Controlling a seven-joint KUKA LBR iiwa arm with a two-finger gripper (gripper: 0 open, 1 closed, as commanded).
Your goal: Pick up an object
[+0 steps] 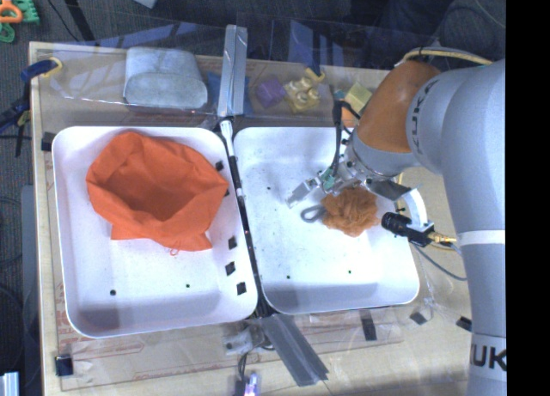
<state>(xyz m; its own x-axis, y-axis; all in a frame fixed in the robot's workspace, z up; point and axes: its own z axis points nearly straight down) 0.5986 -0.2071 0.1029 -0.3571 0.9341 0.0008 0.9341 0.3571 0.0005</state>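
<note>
A brown fuzzy lump (352, 211) lies in the right bin (292, 283), near its right side. My gripper (306, 203) is low over the bin floor just left of the lump. Its two metal fingers (299, 192) point left and stand apart, open, with only bare bin floor between them. The lump touches the gripper's body on the right and is not between the fingers. A crumpled orange cloth (155, 186) fills the upper part of the left bin (129, 300).
The arm's grey and orange wrist (395, 124) hangs over the right bin's far right corner. A divider rail (236, 214) runs between the bins. Behind them lie a grey pouch (165, 79), a purple item (271, 92) and a yellow toy (302, 91).
</note>
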